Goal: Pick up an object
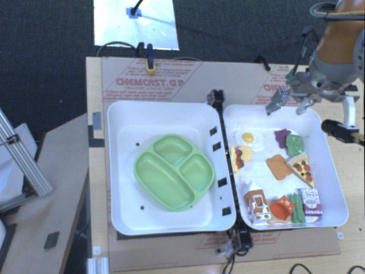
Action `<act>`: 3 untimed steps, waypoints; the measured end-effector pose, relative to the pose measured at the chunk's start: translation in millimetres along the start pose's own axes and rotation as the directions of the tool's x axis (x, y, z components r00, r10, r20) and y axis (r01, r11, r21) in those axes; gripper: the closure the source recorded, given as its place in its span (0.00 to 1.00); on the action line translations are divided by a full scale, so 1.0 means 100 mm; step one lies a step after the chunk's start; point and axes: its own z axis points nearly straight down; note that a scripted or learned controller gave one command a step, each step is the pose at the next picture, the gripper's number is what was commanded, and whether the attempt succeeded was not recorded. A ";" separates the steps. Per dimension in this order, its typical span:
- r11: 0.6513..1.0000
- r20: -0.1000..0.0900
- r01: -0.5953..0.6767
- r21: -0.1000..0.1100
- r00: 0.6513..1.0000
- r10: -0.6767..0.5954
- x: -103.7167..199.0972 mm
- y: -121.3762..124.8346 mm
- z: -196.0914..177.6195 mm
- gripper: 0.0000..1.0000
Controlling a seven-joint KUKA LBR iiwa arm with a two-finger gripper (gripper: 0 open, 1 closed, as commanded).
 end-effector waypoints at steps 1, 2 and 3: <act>1.000 0.001 0.002 -0.012 1.000 -0.002 0.00 0.02 -0.07 0.00; 1.000 0.001 0.001 -0.008 1.000 -0.001 0.02 0.05 0.55 0.00; 1.000 0.001 0.000 -0.010 1.000 0.000 -0.01 0.08 0.96 0.00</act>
